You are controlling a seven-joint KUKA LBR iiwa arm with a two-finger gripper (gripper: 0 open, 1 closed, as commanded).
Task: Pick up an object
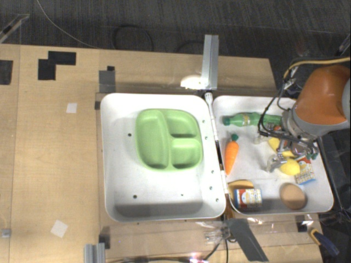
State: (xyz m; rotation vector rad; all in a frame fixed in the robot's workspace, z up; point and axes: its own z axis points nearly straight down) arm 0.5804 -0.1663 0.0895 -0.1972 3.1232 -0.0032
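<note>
The right bin (253, 171) holds the loose objects. A green bottle (244, 119) lies along its far side and an orange carrot (231, 153) lies near its left wall. By the near wall stand a dark can (248, 197) and a brown rounded object (293, 196). My gripper (286, 156) is low in the bin's right half, just above a yellow lemon-like object (290, 168). Another yellow piece (273, 144) lies beside it on the left. Whether anything sits in the gripper is hidden by the wrist.
The left bin (118, 163) holds a green divided tray (167, 138). A small patterned packet (306, 174) lies by the right bin's right wall. A metal post (210, 62) stands behind the gap between the bins. Cables hang around the wrist (274, 119).
</note>
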